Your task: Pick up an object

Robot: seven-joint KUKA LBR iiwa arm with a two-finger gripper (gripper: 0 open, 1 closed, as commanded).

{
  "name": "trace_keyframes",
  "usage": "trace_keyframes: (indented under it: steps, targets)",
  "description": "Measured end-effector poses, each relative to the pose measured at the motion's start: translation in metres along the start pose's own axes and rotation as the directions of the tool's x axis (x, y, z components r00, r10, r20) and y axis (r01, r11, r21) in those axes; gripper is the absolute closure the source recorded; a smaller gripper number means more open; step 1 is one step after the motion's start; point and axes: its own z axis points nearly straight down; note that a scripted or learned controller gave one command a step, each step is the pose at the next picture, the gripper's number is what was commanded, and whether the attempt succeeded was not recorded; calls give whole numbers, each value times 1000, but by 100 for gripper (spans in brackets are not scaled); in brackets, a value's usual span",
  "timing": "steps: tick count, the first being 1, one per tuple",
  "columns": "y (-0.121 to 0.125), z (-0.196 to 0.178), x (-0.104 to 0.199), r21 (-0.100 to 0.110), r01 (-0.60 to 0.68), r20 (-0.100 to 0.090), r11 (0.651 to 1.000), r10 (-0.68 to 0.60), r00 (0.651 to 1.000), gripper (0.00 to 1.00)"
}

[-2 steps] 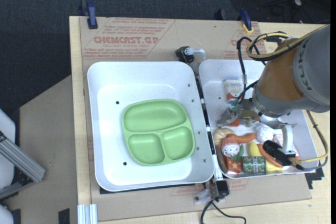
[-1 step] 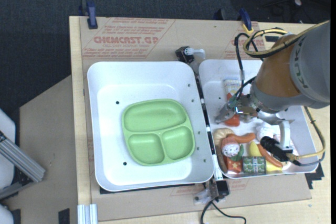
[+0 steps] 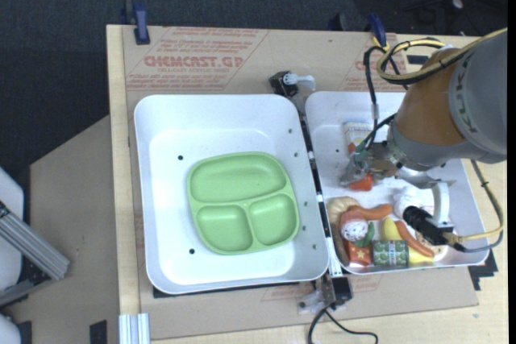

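Hand (image 3: 364, 167) low in right bin (image 3: 322, 121), grip state unclear; toy pile (image 3: 379, 236) at its 5 o'clock; green tray (image 3: 242, 201) in left bin (image 3: 161, 173).

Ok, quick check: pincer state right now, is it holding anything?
Pincer: low in the right bin, among the small items; open or closed cannot be told, and nothing can be seen gripped in it.

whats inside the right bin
The right bin holds a heap of small toy food items at its near end, red, orange, yellow and green. The arm covers the middle, so whatever lies beneath it is hidden.
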Motion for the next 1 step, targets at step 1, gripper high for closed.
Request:
trace_keyframes:
  steps: [1]
  targets:
    - [-1, -95, 52, -3, 8, -3, 1000, -8, 1000, 100]
